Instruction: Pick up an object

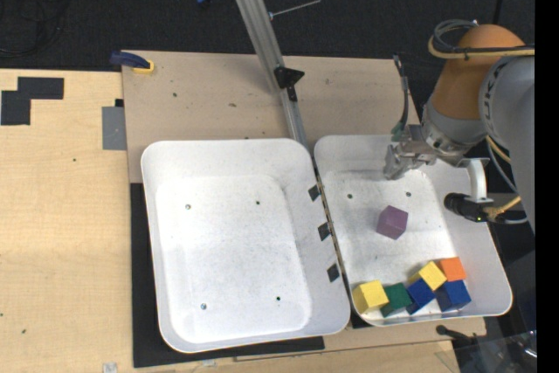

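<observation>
Step in hand: we are judging this as the approach, before any grasp; nothing is sitting between the tool's tips.
Tool [400, 163]: it is hanging over the upper part of the right bin [349, 155], right of centre in the frame; whether it is released or clenched we cannot tell at this size.
Best target: we are picking the purple cube [392, 221], lying alone on the bin floor, below and slightly left of the tool, well apart from everything else.
Why that one: the yellow [370, 293], green [395, 299], blue [420, 295] and orange [452, 267] blocks are crowding the bin's lower right corner, touching one another and close to the rim, so tips would be fouling on neighbours there.
Doing it well: we are advising a shift down-frame until the tool is centred over the cube, tips lined up with two opposite flat faces, then a straight descent.
Risk: the cube is sitting slightly turned, so an off-square closing may be spinning or pushing it away.
Left bin [175, 188]: we are leaving it alone.
</observation>
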`<action>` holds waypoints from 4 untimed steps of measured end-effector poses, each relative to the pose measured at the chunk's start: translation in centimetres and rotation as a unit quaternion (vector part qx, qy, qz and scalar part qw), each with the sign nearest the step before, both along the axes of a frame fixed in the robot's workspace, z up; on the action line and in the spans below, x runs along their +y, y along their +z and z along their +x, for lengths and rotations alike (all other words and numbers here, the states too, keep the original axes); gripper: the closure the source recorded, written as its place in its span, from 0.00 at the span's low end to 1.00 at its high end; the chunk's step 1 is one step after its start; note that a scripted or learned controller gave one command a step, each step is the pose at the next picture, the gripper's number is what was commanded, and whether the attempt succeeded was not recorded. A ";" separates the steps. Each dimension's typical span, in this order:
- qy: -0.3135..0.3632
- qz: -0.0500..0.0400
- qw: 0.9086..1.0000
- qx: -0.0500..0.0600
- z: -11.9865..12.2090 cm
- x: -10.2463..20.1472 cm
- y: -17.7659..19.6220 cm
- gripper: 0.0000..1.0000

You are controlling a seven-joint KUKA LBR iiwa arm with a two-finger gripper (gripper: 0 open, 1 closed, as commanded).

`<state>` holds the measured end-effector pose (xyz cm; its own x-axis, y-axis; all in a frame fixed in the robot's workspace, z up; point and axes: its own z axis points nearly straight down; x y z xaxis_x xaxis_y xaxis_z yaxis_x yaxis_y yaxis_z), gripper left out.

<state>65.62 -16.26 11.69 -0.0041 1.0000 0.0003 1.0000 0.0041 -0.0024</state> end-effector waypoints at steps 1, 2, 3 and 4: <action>-0.002 -0.001 1.000 -0.004 -0.5 0.0 6.2 1.00; 0.001 -0.001 1.000 -0.003 -0.3 0.1 10.5 1.00; 0.001 -0.001 1.000 -0.003 -0.3 0.0 15.7 1.00; 0.000 0.001 1.000 0.000 -1.6 5.1 16.1 1.00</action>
<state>63.97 -11.12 27.78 -0.0045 1.0000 0.0022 1.0000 0.0045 -0.0031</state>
